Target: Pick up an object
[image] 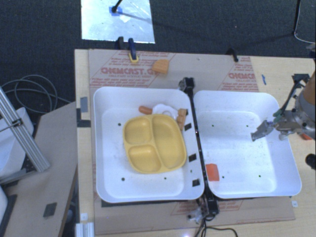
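Observation:
My gripper (269, 134) hangs over the right side of the right bin (237, 189), open, with nothing between its fingers. An orange block (212, 172) lies at that bin's front left, well apart from the gripper. In the left bin (111, 181) sits a yellow divided plate (154, 143). Behind the plate lie an orange sausage-shaped piece (145, 110), a white piece (163, 110) and a small tan block (181, 117) near the divider.
A tan-orange chunk (160, 66) lies on the bench behind the left bin, near a blue and yellow clamp (132, 51). Black clips (187, 84) sit along the seam between the bins. A cable runs down at the far right.

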Controlling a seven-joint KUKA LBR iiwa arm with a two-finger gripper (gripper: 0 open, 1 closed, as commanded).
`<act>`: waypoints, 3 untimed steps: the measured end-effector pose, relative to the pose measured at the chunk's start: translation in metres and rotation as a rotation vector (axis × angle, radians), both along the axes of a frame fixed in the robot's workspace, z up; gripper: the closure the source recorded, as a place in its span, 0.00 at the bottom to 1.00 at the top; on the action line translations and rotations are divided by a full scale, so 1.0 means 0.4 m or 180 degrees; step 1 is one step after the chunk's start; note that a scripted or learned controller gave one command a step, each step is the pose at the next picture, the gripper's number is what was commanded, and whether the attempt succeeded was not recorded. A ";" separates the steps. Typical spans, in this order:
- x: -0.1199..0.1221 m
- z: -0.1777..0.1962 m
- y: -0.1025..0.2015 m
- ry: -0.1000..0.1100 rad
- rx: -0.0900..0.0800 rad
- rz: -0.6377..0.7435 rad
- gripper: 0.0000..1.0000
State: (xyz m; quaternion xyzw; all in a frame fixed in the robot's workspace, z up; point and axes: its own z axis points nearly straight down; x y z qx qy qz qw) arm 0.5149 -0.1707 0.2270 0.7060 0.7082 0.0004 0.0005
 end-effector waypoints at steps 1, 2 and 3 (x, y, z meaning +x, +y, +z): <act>-0.067 0.384 0.081 -0.0063 -0.0010 0.0016 0.00; -0.069 0.361 0.078 -0.0011 -0.0004 0.0002 0.00; -0.069 0.361 0.078 -0.0010 -0.0004 0.0002 0.00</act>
